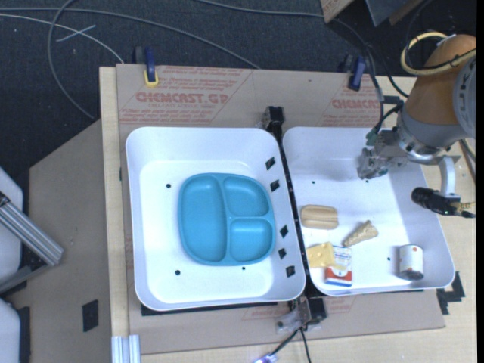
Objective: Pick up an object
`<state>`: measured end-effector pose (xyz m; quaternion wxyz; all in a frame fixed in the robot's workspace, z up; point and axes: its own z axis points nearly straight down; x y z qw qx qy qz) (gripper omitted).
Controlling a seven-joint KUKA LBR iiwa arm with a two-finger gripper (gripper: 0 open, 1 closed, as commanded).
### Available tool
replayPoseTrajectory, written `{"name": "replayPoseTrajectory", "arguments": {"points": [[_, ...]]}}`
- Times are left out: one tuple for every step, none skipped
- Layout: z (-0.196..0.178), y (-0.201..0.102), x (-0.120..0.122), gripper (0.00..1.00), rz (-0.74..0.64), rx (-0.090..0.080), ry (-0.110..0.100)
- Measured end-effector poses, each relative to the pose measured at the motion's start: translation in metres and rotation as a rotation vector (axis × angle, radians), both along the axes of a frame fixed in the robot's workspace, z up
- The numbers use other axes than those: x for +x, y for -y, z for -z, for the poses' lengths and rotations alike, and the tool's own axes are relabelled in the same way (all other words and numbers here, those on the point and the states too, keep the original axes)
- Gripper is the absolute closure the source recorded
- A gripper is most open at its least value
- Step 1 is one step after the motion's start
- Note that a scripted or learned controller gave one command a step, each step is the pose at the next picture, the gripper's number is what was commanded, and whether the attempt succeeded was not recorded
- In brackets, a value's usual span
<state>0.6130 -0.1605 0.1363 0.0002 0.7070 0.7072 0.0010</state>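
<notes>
The gripper (373,165) is seen over the far part of the right bin (318,146), hanging from the grey arm (435,100) with its orange band, which comes in from the right. The fingers are too small and dark here for it to be told whether they are open or closed, and nothing is seen between them.

The things to be picked are all found in the right bin, nearer the camera than the fingers and well apart from them. A tan bread-like roll (319,217) is laid to the left of and below the fingers, close to the divider between the bins. A pale wedge (361,234), perhaps a piece of cheese, is placed almost straight below them, tilted. A yellow item (320,255) is seen further below and to the left, touching a small white packet with red and blue print (339,268). A small silvery can (410,261) is laid on its side below and to the right of the fingers, near the bin's front corner.

A blue divided plate (225,218) is held in the left bin (147,172), well to the left of the fingers. Both bins are carried on the worktop (189,89)
</notes>
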Motion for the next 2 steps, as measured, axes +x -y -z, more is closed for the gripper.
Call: {"name": "replayPoseTrajectory", "arguments": {"points": [[-0.065,-0.002,0.004,1.0,-0.001,-0.003,0.007],[-0.102,-0.002,0.006,1.0,-0.001,-0.002,0.005]]}}
